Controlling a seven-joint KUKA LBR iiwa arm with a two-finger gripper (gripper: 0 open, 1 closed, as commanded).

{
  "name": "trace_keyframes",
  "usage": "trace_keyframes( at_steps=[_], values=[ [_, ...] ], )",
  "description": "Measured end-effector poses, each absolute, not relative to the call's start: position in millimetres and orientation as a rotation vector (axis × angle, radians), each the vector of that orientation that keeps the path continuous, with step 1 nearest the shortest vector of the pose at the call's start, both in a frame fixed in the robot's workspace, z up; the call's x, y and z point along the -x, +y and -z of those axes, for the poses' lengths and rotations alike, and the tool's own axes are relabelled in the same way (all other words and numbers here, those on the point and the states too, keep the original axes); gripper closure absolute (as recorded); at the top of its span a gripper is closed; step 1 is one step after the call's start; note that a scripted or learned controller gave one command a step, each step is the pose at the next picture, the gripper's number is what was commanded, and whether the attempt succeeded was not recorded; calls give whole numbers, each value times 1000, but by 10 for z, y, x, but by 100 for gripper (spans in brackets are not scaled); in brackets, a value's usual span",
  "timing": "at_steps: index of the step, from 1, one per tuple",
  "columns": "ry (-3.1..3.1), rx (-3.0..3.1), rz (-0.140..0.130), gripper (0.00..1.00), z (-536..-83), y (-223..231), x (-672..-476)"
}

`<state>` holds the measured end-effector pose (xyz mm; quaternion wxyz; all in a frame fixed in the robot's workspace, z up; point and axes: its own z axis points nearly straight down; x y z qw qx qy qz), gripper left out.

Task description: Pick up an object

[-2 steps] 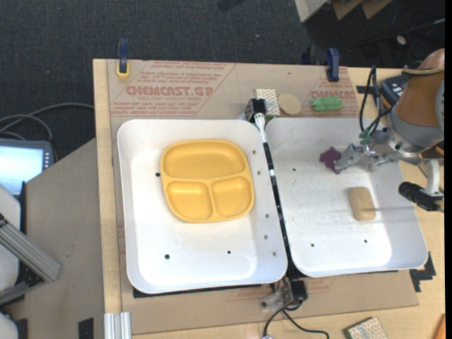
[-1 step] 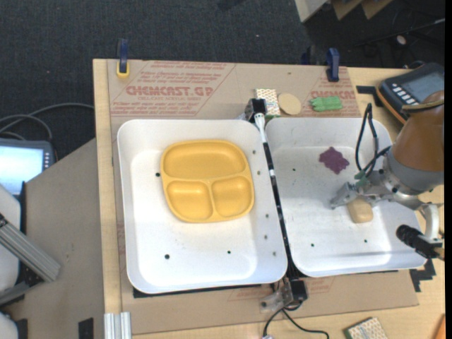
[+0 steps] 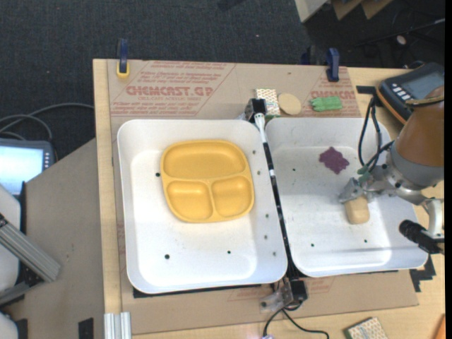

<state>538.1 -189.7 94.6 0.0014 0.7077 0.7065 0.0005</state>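
The fingers [image 3: 351,191] of the gripper [image 3: 357,193] reach down into the right bin [image 3: 311,239], but their tips are small and blurred against the white floor, so I cannot tell whether they are spread or closed. They sit just above a tan block [image 3: 357,211], touching or nearly touching its upper end; nothing shows the block between them. The arm [image 3: 417,150] comes in from the right, its orange band over the bin's right rim.

The tan block lies toward the right side of the right bin, roughly midway down. Up and to the left of it, apart from the gripper, lies a small purple piece [image 3: 334,159], flat on the bin floor.

The left bin [image 3: 141,253] holds a yellow divided plate [image 3: 207,179] with one large compartment above and two smaller ones below. It rests in the bin's upper middle.

Both bins sit on a brown cardboard sheet [image 3: 176,83] printed in red; the large lettering at upper left reads "CHEMCAST GP", with lines of smaller print above and below that are too fine to read. A partial repeat of the print shows at upper right. On the cardboard behind the bins lie a round tan disc [image 3: 289,104] and a green object [image 3: 326,104], side by side. Two blue clamps [image 3: 123,54] grip the sheet's far edge.
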Motion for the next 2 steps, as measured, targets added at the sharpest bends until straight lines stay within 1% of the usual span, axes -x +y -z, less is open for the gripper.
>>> trace_keyframes(
  at_steps=[1,2],
  values=[
    [2223,-2215,-3,100,-848,-1120,-6099],
    [2226,-2212,-9,100,-1906,-487,-5721]
  ],
)
